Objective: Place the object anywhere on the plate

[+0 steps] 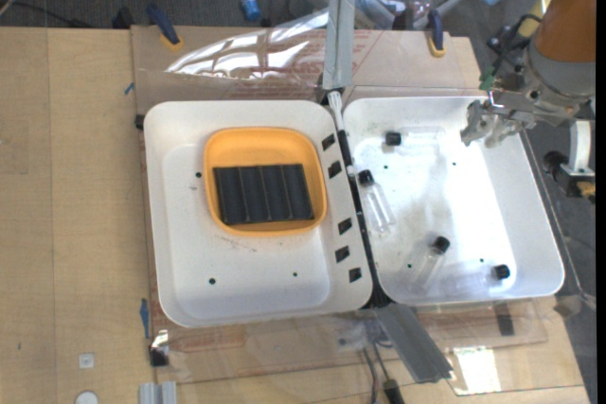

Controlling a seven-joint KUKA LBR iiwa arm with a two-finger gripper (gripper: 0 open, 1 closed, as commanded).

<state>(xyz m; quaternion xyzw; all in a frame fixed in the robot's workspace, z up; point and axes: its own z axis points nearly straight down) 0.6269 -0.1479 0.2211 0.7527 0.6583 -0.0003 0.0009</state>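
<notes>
Camera view: The left bin (180, 298) holds an orange plate (220, 147). A dark ribbed object (263, 194) lies flat on the plate, inside its rim, and nothing grips it. Judged from this layout, the placement step is complete; what remains appears to be only clearing the arm from the work area.

The right bin (530, 203) contains several clear vials with black caps: one vial (375, 203) just beside the centre divider, another (431, 258) toward the front, and loose black caps near the back and the front right corner.

The arm enters from the right, with its orange band at the upper right edge. The gripper (488, 121) sits over the rear right part of the right bin, well apart from the plate. Nothing is seen between its fingers; whether they are apart or together cannot be told.
</notes>
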